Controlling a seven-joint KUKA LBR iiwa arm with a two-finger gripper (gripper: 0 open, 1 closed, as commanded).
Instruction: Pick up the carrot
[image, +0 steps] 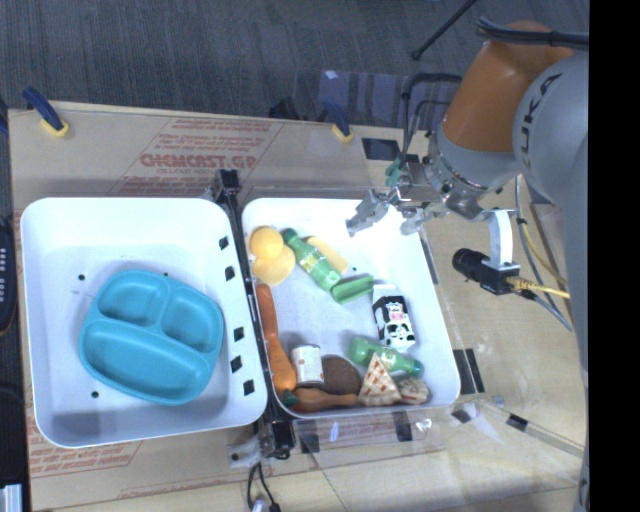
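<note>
You see the carrot lying lengthwise along the left wall of the right bin, at about nine o'clock from that bin's middle, its thick end toward the yellow fruit above it and its tip running down toward the small can. Nothing is touching it from above.

The gripper hangs over the right bin's upper edge, at roughly one o'clock from the bin's centre, well apart from the carrot. Its two fingers look spread, with white bin floor showing between them, and they have nothing in their grasp.

Just below the fruit, toward four o'clock, you find a green bottle lying on a slant. At three o'clock in the bin sits a small cow-patterned carton, with a green item just beneath it. Along the bottom wall, at six o'clock, a dark brown lump and a pizza slice crowd together beside the can.

The left bin holds a blue divided plate, near its centre.
</note>
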